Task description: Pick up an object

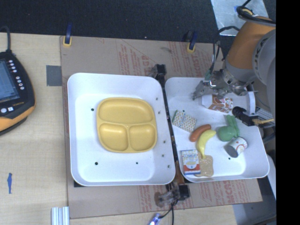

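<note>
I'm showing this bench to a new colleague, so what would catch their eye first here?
Probably the yellow divided tray, alone in the middle of the left bin. Next, the cluster of small things in the right bin: a banana, a green toy and a small carton among them. Then the grey arm with its orange band, reaching in from the right with its hand over that bin's far end.

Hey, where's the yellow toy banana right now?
In the camera view, the yellow toy banana lies in the right white bin, beside the orange toy sausage and left of the green toy.
</note>
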Controlling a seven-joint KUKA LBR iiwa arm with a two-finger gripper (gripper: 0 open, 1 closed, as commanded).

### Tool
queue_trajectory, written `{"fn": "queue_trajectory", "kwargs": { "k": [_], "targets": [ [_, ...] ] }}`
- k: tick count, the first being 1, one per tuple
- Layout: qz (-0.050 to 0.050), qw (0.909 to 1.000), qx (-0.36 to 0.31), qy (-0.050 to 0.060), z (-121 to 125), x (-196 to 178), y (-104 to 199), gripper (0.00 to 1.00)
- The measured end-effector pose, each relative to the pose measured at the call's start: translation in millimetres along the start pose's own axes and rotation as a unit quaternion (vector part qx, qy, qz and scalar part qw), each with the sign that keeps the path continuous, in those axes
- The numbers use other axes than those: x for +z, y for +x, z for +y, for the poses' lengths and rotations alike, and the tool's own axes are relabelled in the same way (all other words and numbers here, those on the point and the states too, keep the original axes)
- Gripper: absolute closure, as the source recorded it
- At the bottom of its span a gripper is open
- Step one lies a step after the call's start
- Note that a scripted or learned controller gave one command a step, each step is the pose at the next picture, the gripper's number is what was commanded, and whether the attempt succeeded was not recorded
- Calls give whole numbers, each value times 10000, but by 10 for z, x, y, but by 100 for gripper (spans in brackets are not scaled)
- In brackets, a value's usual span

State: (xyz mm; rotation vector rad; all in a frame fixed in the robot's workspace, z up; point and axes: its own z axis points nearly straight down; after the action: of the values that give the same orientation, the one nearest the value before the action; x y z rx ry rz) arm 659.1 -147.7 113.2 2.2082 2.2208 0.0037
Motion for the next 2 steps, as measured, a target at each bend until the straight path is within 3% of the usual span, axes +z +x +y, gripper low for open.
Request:
{"fn": "queue_trajectory", "kwargs": {
  "k": [1,2],
  "targets": [
    [17,10000,18,41,-19,-942,-565,0],
    [27,10000,13,78,-688,-186,-270,0]
  ]
}}
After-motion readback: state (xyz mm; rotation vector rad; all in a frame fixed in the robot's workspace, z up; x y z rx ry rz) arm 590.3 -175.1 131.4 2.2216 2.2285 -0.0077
